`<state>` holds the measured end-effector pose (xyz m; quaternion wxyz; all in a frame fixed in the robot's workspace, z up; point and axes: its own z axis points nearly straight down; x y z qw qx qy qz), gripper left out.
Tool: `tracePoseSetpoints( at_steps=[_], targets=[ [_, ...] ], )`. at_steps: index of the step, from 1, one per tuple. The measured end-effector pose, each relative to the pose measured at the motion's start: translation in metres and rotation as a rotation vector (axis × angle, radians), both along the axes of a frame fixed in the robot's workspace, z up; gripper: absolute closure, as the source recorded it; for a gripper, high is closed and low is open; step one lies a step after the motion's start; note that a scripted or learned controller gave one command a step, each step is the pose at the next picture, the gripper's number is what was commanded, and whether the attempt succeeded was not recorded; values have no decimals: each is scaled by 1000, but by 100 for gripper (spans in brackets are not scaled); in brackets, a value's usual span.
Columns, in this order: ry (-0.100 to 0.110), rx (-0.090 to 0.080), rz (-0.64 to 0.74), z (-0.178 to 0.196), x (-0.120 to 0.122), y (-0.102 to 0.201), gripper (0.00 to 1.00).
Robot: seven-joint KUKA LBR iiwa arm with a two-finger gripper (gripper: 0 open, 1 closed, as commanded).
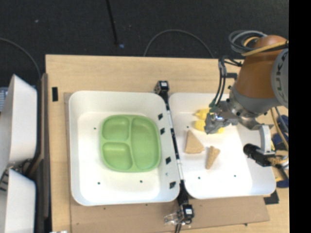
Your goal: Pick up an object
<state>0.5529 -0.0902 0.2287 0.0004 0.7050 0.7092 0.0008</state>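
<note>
Hand is hovering over the yellow object in the right bin; whether it is gripping, I cannot tell. Two tan wedges are lying nearby, apart.

- Yellow object: right bin, far left part, partly hidden.
- Tan wedge: lying flat, centre-left.
- Tan cone: just right of the wedge, tip pointing near.

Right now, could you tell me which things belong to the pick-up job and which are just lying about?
Job:
gripper
yellow object beside it
tan wedge
tan cone
right bin

Lying about:
green divided plate
left bin
</note>
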Motion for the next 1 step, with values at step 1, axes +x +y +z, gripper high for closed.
tracePoseSetpoints(
  at_steps=[1],
  targets=[
    [1,1,1,-3,-7,59,100]
  ],
)
